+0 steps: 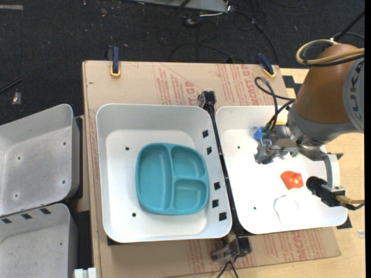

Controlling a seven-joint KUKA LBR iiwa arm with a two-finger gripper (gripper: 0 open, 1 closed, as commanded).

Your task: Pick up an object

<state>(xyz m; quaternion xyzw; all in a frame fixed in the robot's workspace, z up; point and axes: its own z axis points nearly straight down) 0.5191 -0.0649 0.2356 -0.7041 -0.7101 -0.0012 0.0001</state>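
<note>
My gripper hangs low over the right bin, in its upper middle part. A small orange-red object lies on the bin floor just right of and below the gripper, apart from it. A pale white object rests near the bin's front right, hard to make out against the floor. A small blue piece shows right by the gripper's upper left side; I cannot tell whether it lies in the bin or belongs to the arm.
The left bin holds a teal divided plate at its middle. A black divider rail runs between the two bins. White lids lie off the bench at the left.
</note>
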